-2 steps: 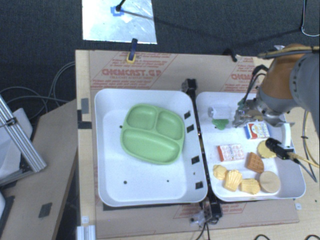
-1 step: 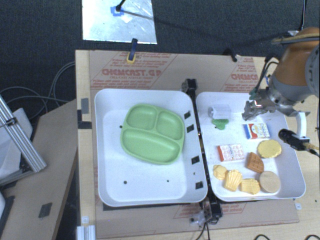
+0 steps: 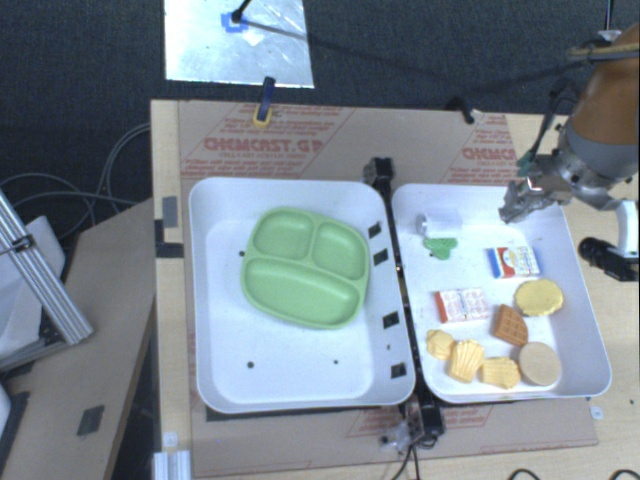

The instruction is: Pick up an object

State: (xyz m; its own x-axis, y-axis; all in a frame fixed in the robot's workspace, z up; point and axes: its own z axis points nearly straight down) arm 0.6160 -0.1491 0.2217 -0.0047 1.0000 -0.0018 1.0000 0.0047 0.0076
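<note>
My gripper [image 3: 521, 204] hangs over the far right part of the right bin [image 3: 580, 298], above and apart from the toy foods. Below it lie a small blue, white and red carton [image 3: 512, 261], a yellow round cookie [image 3: 539, 296], a brown waffle [image 3: 509, 325] and a pale round biscuit [image 3: 540, 364]. A red and white packet [image 3: 462, 304] lies mid-bin. Several yellow chips [image 3: 468, 357] sit at the near edge. A small green piece [image 3: 439, 245] and a grey piece [image 3: 422, 224] rest near the bin's far left. Nothing shows between the fingers.
The left bin [image 3: 220, 368] holds a green divided plate [image 3: 305, 268]. A black divider strip [image 3: 392, 268] runs between the bins. A shiny metal sheet [image 3: 238, 28] lies beyond the bench, and a yellow and blue clamp [image 3: 265, 103] sits at the cardboard's far edge.
</note>
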